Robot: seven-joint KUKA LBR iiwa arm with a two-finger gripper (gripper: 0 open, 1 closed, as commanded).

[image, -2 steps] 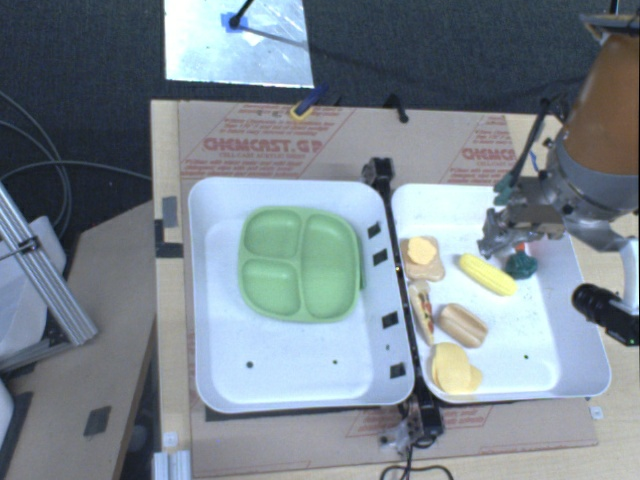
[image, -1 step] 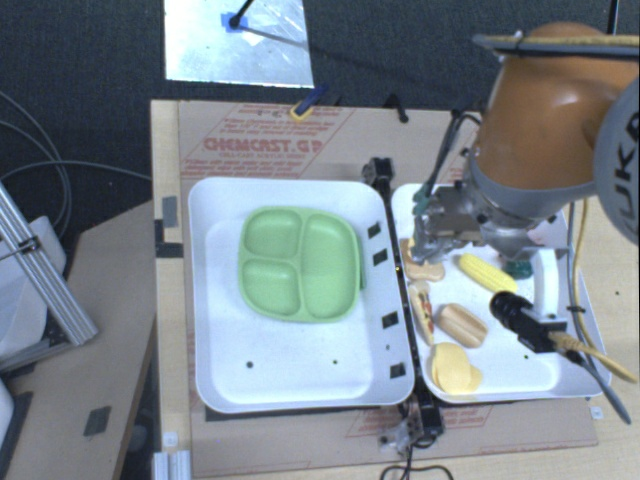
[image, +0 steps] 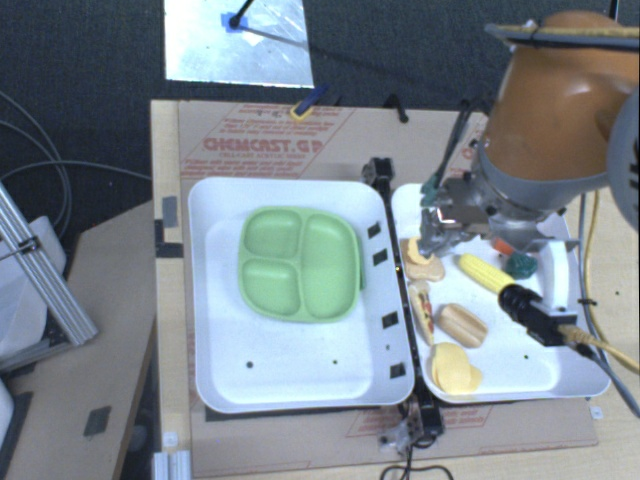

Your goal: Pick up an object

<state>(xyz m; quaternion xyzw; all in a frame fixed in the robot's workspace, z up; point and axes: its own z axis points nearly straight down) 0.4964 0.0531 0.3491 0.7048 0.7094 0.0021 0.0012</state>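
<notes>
Several toy foods lie in the right bin. Nearest the front rim: a pale yellow rounded piece. Just behind it, a tan bun-shaped piece. Along the bin's left wall, a thin red-and-cream strip. Further back, a yellow corn cob, lying at a slant. A small teal piece sits just beyond the cob's far end, partly under the arm.

Left bin: one green divided plate, flat, about central, nothing on it.

Gripper is low in the back left part of the right bin. It is directly over a tan-and-red sandwich-like piece, close to it or touching; contact not resolved. Whether the gripper is open or closed cannot be told from this angle, and nothing is visibly held. The orange-and-grey arm hides the bin's far right corner.

Judgement: the step in hand looks like the final descent onto the sandwich piece, grasp not confirmed. That piece is the likely target. The next move calls for closing squarely on it and lifting straight up. The bin wall and divider are close on the left, and the piece is low, so a slip or wall contact is a risk.

Beyond the bins: printed cardboard under both, then a shiny metal sheet on dark floor.
</notes>
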